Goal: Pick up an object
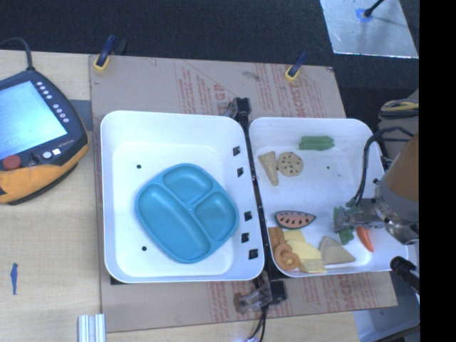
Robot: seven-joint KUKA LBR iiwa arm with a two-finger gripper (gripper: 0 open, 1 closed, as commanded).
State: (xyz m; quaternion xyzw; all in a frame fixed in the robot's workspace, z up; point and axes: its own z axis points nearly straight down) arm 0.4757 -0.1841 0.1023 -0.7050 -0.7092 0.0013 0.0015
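The right bin (263,130) holds several toy foods. A green pod (315,142) lies at the back, with a cookie (289,164) and a tan wedge (268,168) to its left. A watermelon slice (295,219) sits mid-bin. At the front lie a pretzel (282,252), yellow cheese (304,251) and a pale triangular piece (335,251). My gripper (354,218) is low at the bin's right side, right over a small green piece (345,234) and beside an orange carrot (365,239).
The left bin (114,141) carries a blue divided plate (187,211). A control pendant (32,137) with a screen lies at the far left of the bench. Black cables loop over the right bin's right rim near the arm (402,180).
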